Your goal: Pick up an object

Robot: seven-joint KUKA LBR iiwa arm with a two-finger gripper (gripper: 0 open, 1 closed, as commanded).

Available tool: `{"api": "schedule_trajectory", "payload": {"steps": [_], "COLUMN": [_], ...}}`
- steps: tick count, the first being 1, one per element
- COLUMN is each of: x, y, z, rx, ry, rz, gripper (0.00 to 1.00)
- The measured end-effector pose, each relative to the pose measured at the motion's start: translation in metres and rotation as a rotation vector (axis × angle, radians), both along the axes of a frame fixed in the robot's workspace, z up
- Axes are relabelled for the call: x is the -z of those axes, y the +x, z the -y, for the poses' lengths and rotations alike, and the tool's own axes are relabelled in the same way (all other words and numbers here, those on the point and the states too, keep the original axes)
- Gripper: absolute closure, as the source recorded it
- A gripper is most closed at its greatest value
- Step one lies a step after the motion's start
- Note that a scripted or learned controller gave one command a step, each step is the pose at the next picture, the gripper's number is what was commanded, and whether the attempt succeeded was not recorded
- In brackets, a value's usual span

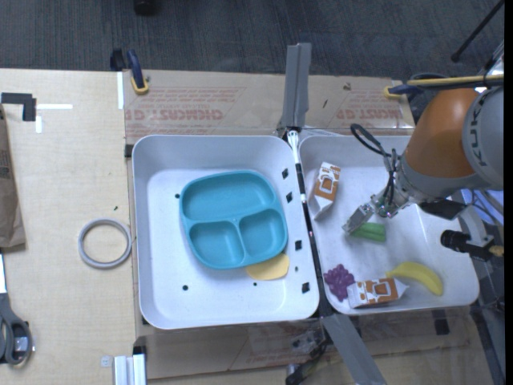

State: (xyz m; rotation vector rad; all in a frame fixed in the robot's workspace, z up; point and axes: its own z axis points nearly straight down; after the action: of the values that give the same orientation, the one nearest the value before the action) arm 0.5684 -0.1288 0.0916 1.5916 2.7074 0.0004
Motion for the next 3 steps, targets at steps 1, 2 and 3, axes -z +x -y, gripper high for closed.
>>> {"api": "schedule_trajectory", "payload": {"steps": [1,2,3], "x": [-0.136,-0.066,-0.009], "y": [0.043,-0.028,-0.019], "z": [0.035,-0.001,-0.027], "rx": [0.015,-0.213,-0.058], "ry": [-0.002,0.000,0.001], "rz": [0.001,-0.002,-0.002], "gripper": [0.00,0.00,0.00]}}
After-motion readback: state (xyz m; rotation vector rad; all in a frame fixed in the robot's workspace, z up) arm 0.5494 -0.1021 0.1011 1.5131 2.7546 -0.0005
